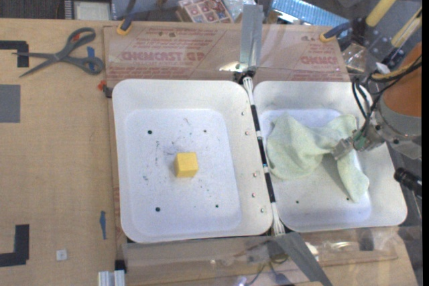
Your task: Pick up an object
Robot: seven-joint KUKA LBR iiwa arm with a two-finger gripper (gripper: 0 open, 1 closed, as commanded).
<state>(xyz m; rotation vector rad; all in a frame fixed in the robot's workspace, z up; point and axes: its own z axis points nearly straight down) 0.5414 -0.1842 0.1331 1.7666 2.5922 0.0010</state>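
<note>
A pale green cloth (301, 147) lies crumpled in the right bin (315, 214). It spreads wide on the left and trails a strip toward the bin's front right. My gripper (346, 147) reaches in from the right and sits low on the cloth's right part. The fabric bunches into a narrow pinch between its fingers, and the gripper is shut on that fold. A small yellow cube (187, 165) rests alone near the middle of the left bin (134, 110), far from the gripper.
A grey metal divider (251, 43) stands behind the seam between the bins. Scissors (67, 55) lie on the bench at the far left. Cables and the arm's orange-banded wrist (405, 98) hang over the right bin's right rim.
</note>
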